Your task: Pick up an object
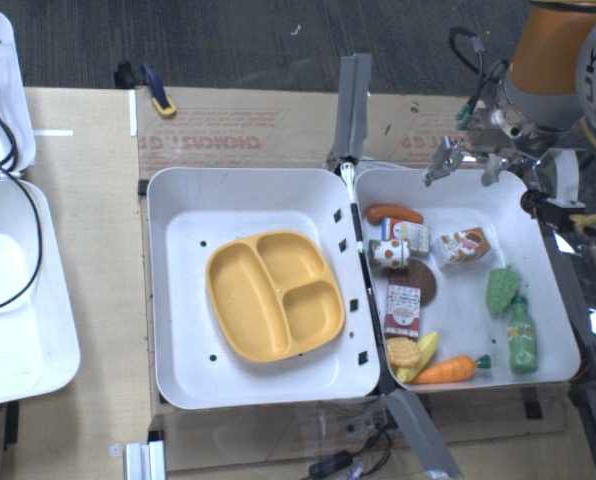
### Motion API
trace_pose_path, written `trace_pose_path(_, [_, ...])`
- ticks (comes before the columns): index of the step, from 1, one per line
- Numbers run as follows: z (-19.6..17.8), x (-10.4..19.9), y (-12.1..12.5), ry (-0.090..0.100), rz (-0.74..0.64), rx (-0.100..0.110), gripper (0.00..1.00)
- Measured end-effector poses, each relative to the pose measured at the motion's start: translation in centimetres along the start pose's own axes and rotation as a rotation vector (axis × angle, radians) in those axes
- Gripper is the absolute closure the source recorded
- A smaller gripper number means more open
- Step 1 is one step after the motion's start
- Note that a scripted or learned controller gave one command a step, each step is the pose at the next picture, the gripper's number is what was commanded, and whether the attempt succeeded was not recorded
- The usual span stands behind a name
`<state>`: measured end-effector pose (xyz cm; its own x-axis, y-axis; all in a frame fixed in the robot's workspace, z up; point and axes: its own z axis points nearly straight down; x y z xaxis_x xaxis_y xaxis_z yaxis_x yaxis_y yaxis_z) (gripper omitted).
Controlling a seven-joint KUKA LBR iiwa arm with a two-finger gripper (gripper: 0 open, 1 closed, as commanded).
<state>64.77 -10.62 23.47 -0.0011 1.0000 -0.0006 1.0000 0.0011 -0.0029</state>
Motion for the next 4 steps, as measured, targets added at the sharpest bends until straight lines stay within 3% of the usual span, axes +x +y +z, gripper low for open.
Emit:
trace_pose_path(1, [10.7, -4.7, -5.7, 0.0, 0.08, 0.0, 0.0])
trace_pose_path(2, [14.4, -9.5, -9.1, 0.001, -0.049, -0.001, 0.0])
trace_pose_path(3, [14.2, -10.2, 0.5, 0.004, -0.125, -0.004, 0.0])
trace_pose_path(4, [13.2, -10.5, 0.5, -0.002, -0.124, -0.006, 1.0])
